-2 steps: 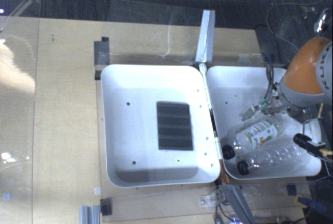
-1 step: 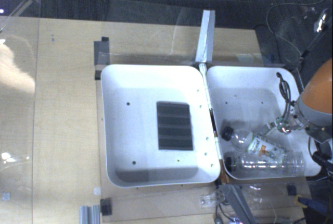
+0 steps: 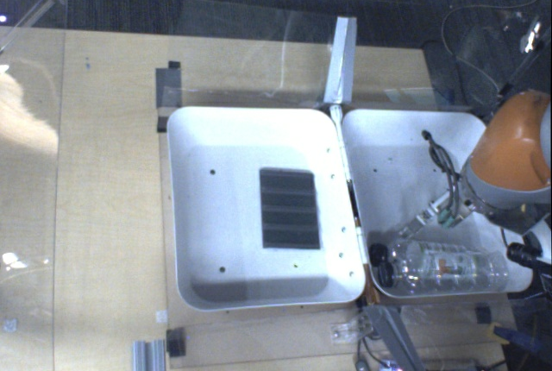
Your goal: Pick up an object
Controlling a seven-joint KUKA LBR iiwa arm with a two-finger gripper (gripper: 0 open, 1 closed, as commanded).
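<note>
Tool (image 3: 442, 216) over right bin (image 3: 388, 145) above clear bottle (image 3: 440, 266), grip state unclear.

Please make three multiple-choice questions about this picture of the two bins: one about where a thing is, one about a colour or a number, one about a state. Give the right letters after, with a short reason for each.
1. Where does the clear bottle lie?
A. in the left bin
B. in the right bin, near its front edge
C. on the bench outside the bins

2. What colour is the ribbed block in the left bin?
A. dark grey
B. orange
C. white

3. How does the bottle rest?
A. upright on its base
B. on its side
C. lifted above the bin

Answers:
1 B, it lies along the front edge of the right bin, below the arm.
2 A, the block is dark against the white floor.
3 B, its long body runs flat along the bin floor, with the dark cap pointing left.
</note>
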